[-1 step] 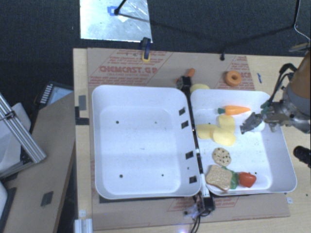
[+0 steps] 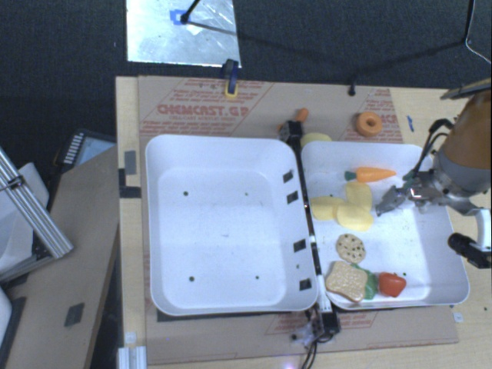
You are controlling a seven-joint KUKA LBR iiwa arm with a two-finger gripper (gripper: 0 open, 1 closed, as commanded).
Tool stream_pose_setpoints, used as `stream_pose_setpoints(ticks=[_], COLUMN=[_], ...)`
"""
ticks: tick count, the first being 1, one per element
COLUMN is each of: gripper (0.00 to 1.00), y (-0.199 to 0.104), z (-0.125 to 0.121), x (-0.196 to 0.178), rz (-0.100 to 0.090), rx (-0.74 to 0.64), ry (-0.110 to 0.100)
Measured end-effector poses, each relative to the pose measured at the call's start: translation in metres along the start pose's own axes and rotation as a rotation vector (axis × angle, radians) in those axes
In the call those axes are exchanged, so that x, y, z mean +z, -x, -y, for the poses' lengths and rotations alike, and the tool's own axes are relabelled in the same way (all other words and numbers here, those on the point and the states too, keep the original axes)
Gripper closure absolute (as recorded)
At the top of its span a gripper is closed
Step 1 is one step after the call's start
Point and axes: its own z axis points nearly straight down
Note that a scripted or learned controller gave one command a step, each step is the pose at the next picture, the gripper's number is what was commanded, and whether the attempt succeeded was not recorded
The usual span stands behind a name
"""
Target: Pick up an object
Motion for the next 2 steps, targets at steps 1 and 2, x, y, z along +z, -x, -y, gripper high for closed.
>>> stream_pose_setpoints(ticks=[1,2], gripper=[0.00,0.00], y=[0.020,0.017], z=[-0.002,-0.034], x=[0.014,0.059], rz=[0.000,-0.004], rx=[0.000,-0.006], ry=[0.003,0.004])
